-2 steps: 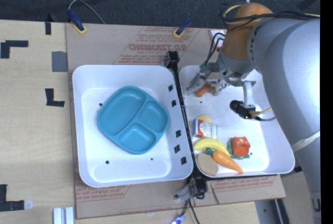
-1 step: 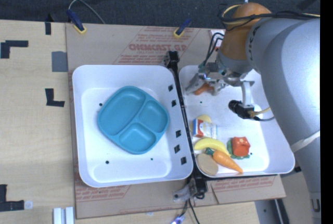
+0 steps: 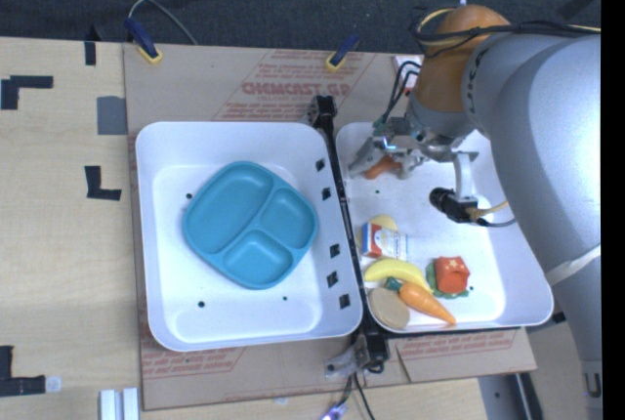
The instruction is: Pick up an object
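hand [image 3: 391,152] is seen lowered into the far end of the right bin [image 3: 508,301], close to the divider between the two bins; whether its fingers are spread or pressed together cannot be told. a small orange-brown object [image 3: 379,170] is seen just beside the hand on the bin floor, too blurred to be identified; contact with the fingers cannot be judged. nearer the front of the same bin, a small white carton [image 3: 380,238] is shown, with a banana [image 3: 395,271] below it, a carrot [image 3: 426,302] lying at a slant, a red pepper-like item [image 3: 450,274] just beside the carrot, and a tan round piece [image 3: 389,312] at the front corner. the grey arm [image 3: 542,125] with its orange band [image 3: 451,57] is seen entering from the right. a blue sectioned plate [image 3: 250,224] is held in the left bin [image 3: 166,164]. both bins are carried on the desk [image 3: 59,242].
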Controlling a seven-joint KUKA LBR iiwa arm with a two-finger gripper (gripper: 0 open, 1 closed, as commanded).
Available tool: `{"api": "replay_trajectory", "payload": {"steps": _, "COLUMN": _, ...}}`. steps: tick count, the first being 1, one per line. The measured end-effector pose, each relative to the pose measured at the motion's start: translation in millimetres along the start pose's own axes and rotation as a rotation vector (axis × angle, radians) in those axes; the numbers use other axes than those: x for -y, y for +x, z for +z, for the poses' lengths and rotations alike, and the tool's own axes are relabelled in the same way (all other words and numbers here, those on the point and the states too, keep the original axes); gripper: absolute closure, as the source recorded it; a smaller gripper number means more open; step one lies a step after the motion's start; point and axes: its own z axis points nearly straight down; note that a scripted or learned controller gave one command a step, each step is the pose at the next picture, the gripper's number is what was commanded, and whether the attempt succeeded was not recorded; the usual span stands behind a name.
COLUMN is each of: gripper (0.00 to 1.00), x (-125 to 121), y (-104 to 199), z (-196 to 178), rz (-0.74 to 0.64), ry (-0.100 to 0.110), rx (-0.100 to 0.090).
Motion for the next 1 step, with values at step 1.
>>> {"api": "replay_trajectory", "payload": {"steps": 1, "gripper": 0.00, "x": 0.0, "y": -0.5, "z": 0.0, "rz": 0.000, "ry": 0.000, "rx": 0.000}}
